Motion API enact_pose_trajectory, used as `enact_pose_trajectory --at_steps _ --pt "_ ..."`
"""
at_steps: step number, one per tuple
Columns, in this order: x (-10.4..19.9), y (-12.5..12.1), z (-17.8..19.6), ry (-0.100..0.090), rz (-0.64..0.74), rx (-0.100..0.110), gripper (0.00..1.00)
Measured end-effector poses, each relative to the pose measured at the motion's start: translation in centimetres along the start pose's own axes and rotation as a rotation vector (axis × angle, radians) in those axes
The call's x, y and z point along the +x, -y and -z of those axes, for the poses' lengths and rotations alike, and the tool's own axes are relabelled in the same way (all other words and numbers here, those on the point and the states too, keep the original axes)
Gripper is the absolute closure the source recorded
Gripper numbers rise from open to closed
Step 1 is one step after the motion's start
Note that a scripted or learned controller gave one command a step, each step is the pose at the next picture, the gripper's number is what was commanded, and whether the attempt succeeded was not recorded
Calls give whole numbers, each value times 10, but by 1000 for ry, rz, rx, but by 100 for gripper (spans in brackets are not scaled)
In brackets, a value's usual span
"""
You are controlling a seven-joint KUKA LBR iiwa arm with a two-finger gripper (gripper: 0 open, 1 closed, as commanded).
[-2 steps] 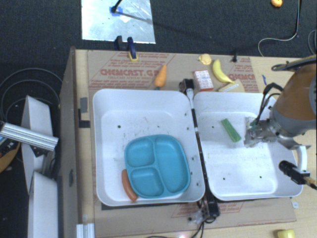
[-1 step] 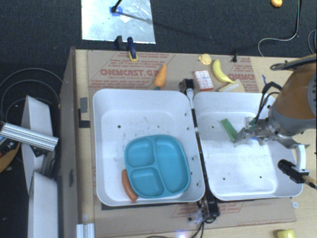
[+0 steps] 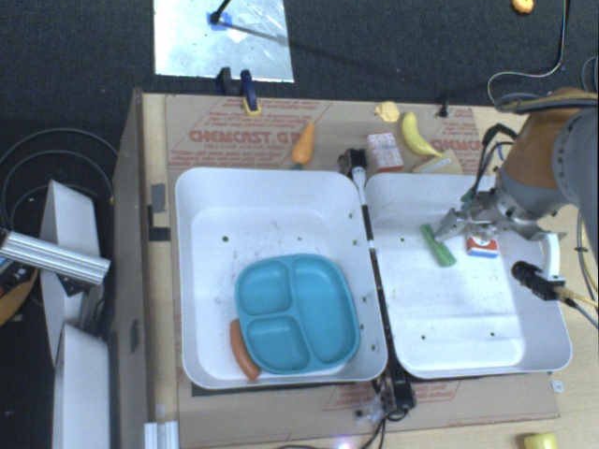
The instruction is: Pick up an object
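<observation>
Over the right bin (image 3: 533, 344) the gripper (image 3: 456, 221) hangs low, reaching in from the right, with the orange band of the arm (image 3: 538, 152) above and behind it; whether it is spread or closed I cannot tell, since the metal parts blur together at its tip, and nothing is seen clamped in it. Just beside that tip lies a green stick-shaped object (image 3: 437, 247) on the bin floor; its long axis runs on a slant, the upper end toward the upper left and close by the gripper, the lower end toward the lower right; whether the tip touches it cannot be made out. Near it to the right sits a small red, white and blue object (image 3: 482, 247), apart from the green one.

Across the divide, the left bin (image 3: 215, 213) bears a blue compartment tray (image 3: 296, 313) in its lower half; an orange sausage-like piece (image 3: 243, 350) lies just beside the tray's lower left edge, its length running roughly up and down. Beyond the bins, on the cardboard, rest a banana (image 3: 416, 136), a carrot (image 3: 303, 144) and a small box (image 3: 384, 152).
</observation>
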State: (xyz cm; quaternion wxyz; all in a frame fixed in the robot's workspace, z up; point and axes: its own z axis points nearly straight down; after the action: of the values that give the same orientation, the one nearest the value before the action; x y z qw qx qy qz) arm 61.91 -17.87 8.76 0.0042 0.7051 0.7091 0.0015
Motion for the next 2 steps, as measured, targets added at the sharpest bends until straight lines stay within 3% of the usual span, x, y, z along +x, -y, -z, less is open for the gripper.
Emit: enact_pose_trajectory --at_steps 1,2 --pt "-2 -1 16 7 2 -12 100" --pt "26 28 9 -5 -1 10 100"
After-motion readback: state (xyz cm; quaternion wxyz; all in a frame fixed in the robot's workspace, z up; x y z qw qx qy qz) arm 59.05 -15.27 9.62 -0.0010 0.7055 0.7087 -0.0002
